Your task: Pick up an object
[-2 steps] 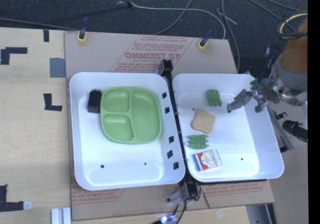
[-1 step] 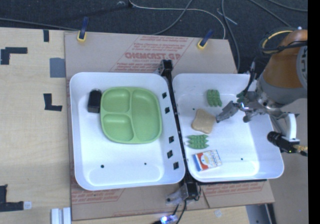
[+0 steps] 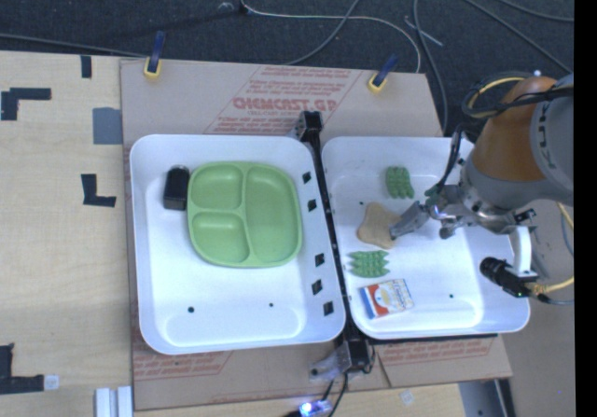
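A grey arm reaches into the right bin (image 3: 466,308), whose centre lies open between scattered items. Its gripper (image 3: 403,224) touches the tan, bread-shaped piece (image 3: 375,226) near the divider; whether the fingers are apart cannot be told. Two knobbly green toys (image 3: 399,182) (image 3: 368,263) and a printed card (image 3: 386,298) lie nearby. The left bin (image 3: 159,312) carries a smooth green divided plate (image 3: 245,214) and a black block (image 3: 175,187).

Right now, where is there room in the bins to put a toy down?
Bare floor lies in the left bin below the green tray. The right bin is crowded near the tan piece, with room beside the card.
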`<control>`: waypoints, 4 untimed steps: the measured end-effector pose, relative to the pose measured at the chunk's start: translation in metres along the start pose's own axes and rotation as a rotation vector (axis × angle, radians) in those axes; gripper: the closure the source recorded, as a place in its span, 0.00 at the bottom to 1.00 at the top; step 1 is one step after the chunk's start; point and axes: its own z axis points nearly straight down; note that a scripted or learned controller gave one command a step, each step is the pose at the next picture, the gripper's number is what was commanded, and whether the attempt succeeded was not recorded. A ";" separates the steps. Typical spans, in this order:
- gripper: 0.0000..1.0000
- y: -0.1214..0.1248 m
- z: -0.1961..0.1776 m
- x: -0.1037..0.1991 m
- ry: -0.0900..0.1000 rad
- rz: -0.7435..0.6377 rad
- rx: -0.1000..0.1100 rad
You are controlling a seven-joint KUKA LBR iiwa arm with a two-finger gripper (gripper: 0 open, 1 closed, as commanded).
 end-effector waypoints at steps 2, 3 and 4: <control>1.00 0.004 0.023 0.002 0.001 -0.001 -0.013; 1.00 -0.003 -0.025 0.007 -0.001 0.000 -0.009; 1.00 0.001 -0.076 -0.003 -0.003 0.001 -0.011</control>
